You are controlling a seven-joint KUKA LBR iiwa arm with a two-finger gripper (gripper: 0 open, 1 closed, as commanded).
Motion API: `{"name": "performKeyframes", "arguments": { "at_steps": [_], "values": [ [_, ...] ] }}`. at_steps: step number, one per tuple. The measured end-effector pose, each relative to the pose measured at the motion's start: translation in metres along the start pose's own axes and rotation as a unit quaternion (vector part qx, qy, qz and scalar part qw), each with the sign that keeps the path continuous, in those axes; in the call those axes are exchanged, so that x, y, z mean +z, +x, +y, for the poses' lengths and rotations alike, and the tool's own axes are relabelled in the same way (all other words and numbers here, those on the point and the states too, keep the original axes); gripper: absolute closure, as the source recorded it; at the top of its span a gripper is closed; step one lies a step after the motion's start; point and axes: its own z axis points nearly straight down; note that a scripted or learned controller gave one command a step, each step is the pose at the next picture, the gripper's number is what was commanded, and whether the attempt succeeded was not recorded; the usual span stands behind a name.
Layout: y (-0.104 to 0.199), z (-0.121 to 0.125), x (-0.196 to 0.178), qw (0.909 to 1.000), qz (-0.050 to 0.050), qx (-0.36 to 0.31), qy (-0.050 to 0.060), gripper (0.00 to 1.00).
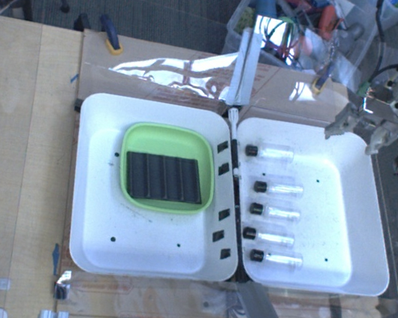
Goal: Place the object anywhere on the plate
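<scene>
A green plate [135, 140] lies in the left bin [85, 241], with a black ridged block [163, 177] resting on it. Several clear tubes with black caps lie in a column along the left side of the right bin [364, 260]; the topmost tube [276, 153] is near the far wall and the lowest tube [274, 258] near the front. My gripper [357, 135] hangs over the far right corner of the right bin, above and to the right of the tubes. It is open with nothing between its fingers [339, 127].
A divider with black clips [223, 197] separates the two bins. An upright silver post [244, 67] stands behind the divider. Crinkled foil [176, 74] and a cluttered crate [308, 14] sit behind the bins. Bare wooden bench [8, 159] spreads to the left.
</scene>
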Motion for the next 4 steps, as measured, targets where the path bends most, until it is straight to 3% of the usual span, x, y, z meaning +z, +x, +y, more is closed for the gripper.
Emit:
{"name": "performKeyframes", "arguments": {
  "at_steps": [1,2,3,4],
  "values": [
    [-0.061,0.013,-0.098,0.9957,0.000,0.093,0.000,0.00],
    [-0.061,0.013,-0.182,0.9916,0.000,0.129,0.001,0.00],
    [-0.061,0.014,-0.184,0.9836,0.000,0.180,0.000,0.00],
    [-0.060,0.013,-0.184,0.9679,0.000,0.251,0.000,0.00]
  ]
}}
